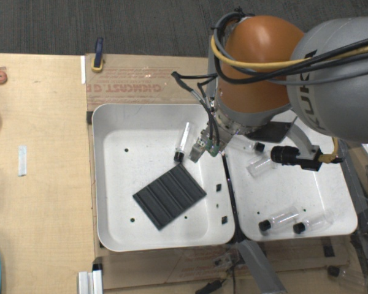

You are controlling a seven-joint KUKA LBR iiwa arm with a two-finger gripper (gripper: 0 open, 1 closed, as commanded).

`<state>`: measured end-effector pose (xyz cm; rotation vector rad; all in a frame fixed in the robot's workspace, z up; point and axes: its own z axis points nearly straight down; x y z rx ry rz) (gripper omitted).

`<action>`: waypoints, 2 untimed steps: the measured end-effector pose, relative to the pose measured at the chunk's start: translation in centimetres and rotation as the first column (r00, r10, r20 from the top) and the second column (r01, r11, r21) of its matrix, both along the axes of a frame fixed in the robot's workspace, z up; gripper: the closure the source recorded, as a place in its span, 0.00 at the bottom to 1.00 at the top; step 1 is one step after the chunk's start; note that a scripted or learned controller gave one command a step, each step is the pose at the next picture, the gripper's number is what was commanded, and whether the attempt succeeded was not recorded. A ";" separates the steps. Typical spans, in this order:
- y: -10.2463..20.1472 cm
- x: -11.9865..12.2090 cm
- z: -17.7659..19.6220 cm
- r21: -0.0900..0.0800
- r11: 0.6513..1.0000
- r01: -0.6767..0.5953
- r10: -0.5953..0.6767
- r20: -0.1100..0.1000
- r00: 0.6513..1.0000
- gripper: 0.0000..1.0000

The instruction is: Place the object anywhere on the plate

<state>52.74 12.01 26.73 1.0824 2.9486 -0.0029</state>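
My arm (282, 66) reaches in from the right, its orange band and grey housing hanging over the seam between the two white bins; my gripper (203, 148) sits low over the right part of the left bin (104, 164), near its right wall; whether it is released or clenched I cannot tell, the tip being too small and partly under the wrist. The dark ribbed plate (169, 196) lies flat on the left bin's floor, turned at an angle, below and left of my gripper and apart from it; a clear tube with a black cap (182, 141) lies just left of the gripper, cap end toward the plate, not on the plate; contact with the gripper cannot be judged. In the right bin (337, 225): two more capped clear tubes (282, 220) near the front wall, another clear tube (257, 165) further back. The bins rest on brown cardboard (141, 81); a tan bench top (37, 152) lies to the left.
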 end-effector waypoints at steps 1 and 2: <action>-3.5 -2.3 -5.9 0.001 0.983 -0.184 0.184 -0.002 0.983 1.00; -5.6 3.5 -7.7 0.001 0.975 -0.220 0.220 0.000 0.975 1.00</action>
